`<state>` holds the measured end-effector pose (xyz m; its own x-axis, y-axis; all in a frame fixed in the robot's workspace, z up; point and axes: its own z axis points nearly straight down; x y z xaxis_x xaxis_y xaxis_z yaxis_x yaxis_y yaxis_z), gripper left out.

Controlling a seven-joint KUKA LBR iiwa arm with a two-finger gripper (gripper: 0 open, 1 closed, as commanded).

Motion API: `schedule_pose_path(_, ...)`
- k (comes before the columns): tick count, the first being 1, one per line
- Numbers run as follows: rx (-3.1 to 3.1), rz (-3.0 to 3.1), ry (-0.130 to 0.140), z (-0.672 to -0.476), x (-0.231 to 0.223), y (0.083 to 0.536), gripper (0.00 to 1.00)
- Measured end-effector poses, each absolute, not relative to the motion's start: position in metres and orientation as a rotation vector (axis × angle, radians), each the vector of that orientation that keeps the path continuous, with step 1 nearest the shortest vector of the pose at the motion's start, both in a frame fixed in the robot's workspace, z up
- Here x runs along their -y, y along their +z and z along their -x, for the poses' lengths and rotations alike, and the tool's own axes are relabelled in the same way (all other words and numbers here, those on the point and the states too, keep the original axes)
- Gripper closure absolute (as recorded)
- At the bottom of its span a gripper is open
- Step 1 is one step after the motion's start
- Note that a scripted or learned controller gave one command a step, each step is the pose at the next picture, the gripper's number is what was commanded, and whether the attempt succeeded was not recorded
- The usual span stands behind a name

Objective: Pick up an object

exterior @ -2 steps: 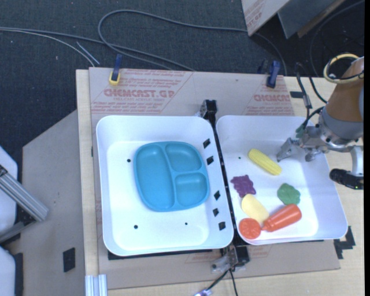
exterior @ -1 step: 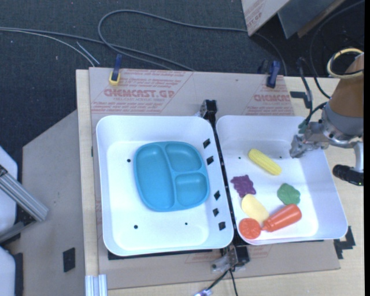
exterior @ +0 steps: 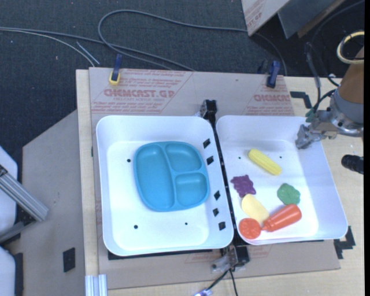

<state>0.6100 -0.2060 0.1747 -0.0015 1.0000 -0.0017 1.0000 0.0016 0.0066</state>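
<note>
1. The hand [exterior: 309,134] hovered over the right bin's [exterior: 329,191] far right corner; whether released or clenched, I could not tell.
2. The corn [exterior: 265,161] lay nearest, the grapes [exterior: 243,185], broccoli [exterior: 288,193] and carrot [exterior: 283,218] farther off.
3. Descending there likely meant striking the rim or gripping nothing.

Dark carpet floor [exterior: 52,69], grey cables [exterior: 144,26] looping across it. Cardboard box [exterior: 263,13] at the top edge. Metal rail [exterior: 20,193] at left.
</note>
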Motion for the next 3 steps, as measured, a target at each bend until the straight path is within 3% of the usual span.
schedule_pose_path(1, -2.219, -2.216, 0.005, -0.611, 0.206, 0.217, 1.00)
schedule_pose_path(2, -2.230, -2.215, 0.004, -0.615, 0.148, 0.227, 1.00)
schedule_pose_path(3, -2.228, -2.214, 0.005, -0.634, 0.092, 0.228, 1.00)
